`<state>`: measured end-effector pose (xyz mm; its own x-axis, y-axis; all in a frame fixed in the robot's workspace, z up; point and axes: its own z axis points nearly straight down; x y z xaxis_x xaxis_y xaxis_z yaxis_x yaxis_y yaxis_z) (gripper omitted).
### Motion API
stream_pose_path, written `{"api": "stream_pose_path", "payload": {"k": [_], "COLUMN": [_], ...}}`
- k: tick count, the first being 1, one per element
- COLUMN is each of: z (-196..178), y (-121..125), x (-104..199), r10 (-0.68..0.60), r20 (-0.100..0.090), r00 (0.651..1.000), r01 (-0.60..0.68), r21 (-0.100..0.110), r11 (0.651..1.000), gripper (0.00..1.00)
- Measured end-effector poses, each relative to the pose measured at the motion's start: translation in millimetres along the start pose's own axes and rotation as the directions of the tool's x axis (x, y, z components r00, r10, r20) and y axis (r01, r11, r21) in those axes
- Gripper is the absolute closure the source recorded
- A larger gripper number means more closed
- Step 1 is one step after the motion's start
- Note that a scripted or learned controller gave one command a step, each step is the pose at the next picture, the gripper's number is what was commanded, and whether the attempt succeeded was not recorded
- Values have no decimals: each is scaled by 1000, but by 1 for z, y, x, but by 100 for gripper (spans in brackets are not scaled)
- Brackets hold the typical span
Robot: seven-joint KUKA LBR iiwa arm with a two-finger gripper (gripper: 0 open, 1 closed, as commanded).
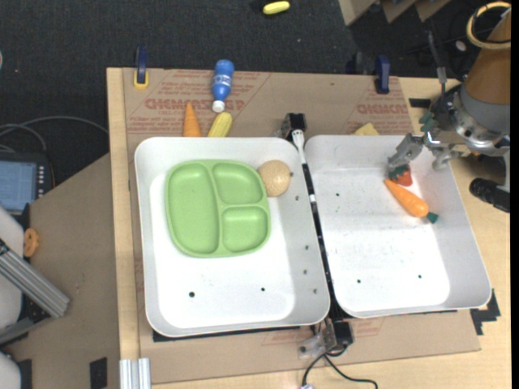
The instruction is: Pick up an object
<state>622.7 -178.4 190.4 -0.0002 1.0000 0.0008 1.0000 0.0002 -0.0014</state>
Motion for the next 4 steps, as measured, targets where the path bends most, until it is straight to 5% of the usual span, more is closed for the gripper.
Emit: {"api": "stream_pose_path", "payload": {"k": [1,2,3,4], "z": [111,94,105,-1], "y": [7,9,15,-25], "x": [-21,-21,56,122], "r10": [1,0,-6,-7], "r20": [-1,3,-1,-1], "r00": [1000,1000,1000,1000], "r01": [-1,0,6,7], "r21": [5,-5,0,-10], "r11": [1000,1000,1000,1000], "gripper": [0,100,100,100]}}
